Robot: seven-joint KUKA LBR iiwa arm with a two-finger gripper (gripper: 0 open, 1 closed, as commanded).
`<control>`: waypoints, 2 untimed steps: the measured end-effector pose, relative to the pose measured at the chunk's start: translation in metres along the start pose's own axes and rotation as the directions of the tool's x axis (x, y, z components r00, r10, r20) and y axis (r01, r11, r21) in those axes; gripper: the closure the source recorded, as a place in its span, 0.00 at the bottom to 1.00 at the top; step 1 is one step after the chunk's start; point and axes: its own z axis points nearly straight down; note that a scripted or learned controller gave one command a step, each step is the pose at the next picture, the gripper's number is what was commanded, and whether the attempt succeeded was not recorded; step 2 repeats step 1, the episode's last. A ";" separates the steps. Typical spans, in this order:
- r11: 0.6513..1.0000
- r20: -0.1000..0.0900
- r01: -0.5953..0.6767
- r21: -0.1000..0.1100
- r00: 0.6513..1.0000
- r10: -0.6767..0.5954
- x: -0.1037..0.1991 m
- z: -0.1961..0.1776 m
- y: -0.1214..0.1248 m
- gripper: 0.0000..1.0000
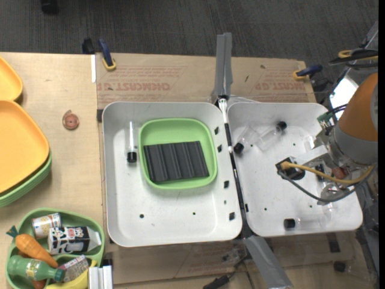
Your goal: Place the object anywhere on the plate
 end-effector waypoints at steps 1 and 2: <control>0.999 0.003 -0.043 0.000 0.999 0.043 0.006 0.000 -0.024 0.00; 0.999 0.003 -0.043 0.000 0.999 0.043 0.006 0.000 -0.024 0.00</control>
